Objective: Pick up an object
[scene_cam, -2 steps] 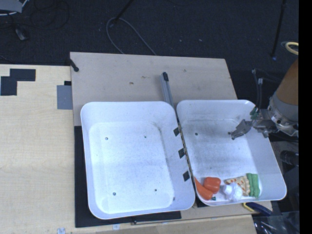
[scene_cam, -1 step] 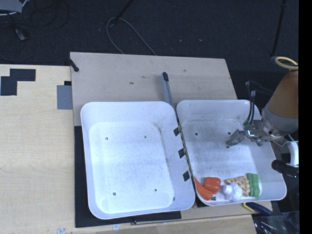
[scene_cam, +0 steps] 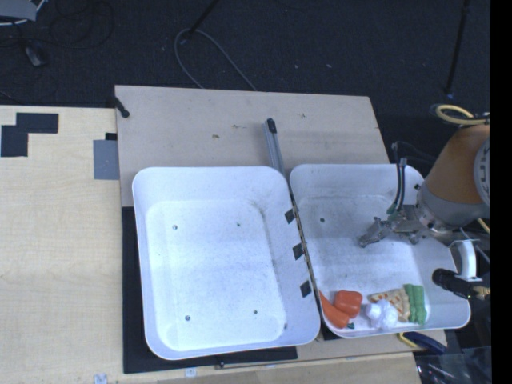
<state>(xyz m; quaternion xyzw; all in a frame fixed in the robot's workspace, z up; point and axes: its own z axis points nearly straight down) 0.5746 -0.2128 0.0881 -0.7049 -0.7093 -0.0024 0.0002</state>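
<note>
The left bin [scene_cam: 212, 258] is sitting beside the right bin [scene_cam: 352, 206], where the arm [scene_cam: 456, 182] is reaching in, its gripper [scene_cam: 370, 237] hanging low with fingers slightly apart, clear of the orange [scene_cam: 344, 304], tan [scene_cam: 390, 301], white [scene_cam: 376, 315] and green [scene_cam: 416, 302] objects clustering along the near wall.

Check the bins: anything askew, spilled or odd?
Nothing spilled or broken. The toys, an orange piece, a white one, a tan one and a green one, are all crowded into the near corner of the right bin. The pincer sits over bare floor, away from them.
</note>
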